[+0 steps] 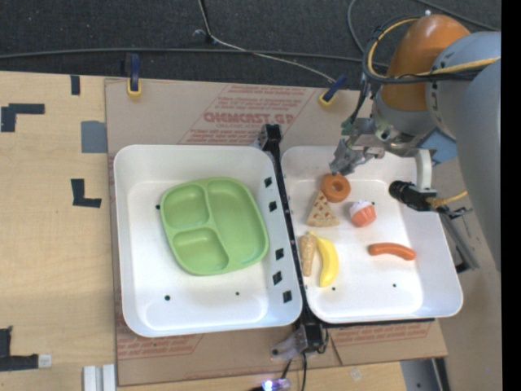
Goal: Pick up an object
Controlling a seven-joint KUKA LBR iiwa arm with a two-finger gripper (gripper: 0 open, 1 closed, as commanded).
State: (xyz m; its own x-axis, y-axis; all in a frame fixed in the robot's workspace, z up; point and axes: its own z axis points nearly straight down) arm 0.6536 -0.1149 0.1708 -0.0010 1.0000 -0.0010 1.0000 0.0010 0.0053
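Objects for picking lie in the right bin [440, 300]: a doughnut, a pizza slice, a cupcake, a sausage, a banana and a bread stick.

The largest thing in view is the arm [456, 63], grey with its orange band, reaching in from the upper right corner and bent down toward the far edge of the right bin. Cables loop around its wrist. The two white bins sit side by side on a cardboard sheet [244, 108] clamped to the wooden bench [49, 243]. The left bin [130, 169] holds a green divided plate [213, 225] with three compartments, lying flat near the middle.

The gripper [343, 163] hangs over the far left part of the right bin, pointing down, its tip just above and beside the doughnut [334, 187]. Whether its fingers are spread or closed cannot be told from this angle, and nothing is seen held between them.

The banana [326, 260] lies near the bin's left wall, just beside the bread stick [308, 253], which lies lengthwise along that wall. The sausage [391, 252] rests well to the right of them. The pizza slice [322, 210] sits directly in front of the doughnut, touching or nearly so. The cupcake [362, 213], with a white top and a red case, stands just right of the slice.
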